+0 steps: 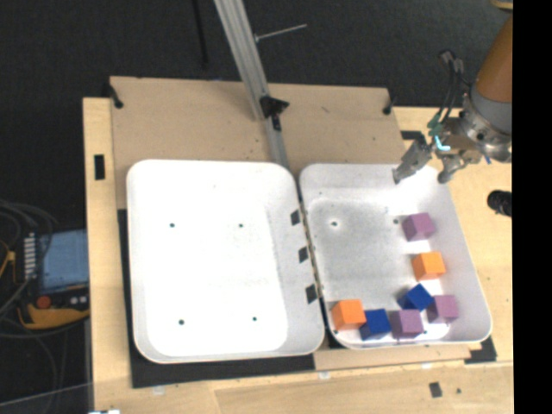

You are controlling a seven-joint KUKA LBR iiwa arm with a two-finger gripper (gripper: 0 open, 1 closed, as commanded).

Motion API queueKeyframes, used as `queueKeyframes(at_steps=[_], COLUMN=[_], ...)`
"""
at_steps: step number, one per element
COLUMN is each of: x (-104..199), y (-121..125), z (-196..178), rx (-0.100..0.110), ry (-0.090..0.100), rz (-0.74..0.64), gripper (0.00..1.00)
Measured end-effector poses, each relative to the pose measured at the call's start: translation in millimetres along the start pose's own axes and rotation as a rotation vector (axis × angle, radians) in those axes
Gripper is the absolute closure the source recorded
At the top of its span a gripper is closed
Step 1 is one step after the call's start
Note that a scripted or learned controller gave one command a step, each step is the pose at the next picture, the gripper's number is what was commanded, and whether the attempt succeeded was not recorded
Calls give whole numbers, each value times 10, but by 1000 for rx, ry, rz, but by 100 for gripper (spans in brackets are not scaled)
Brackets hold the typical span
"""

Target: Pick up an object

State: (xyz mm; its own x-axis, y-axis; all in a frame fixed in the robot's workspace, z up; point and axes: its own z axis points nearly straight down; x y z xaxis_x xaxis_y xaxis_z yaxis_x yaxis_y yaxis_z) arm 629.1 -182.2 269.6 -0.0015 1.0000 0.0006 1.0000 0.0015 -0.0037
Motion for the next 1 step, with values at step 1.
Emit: queueKeyframes(at_steps=[1], x=[-4], y=[6], z=[-31], rx=[-4], ry=[-3], rz=[-2], gripper=[0])
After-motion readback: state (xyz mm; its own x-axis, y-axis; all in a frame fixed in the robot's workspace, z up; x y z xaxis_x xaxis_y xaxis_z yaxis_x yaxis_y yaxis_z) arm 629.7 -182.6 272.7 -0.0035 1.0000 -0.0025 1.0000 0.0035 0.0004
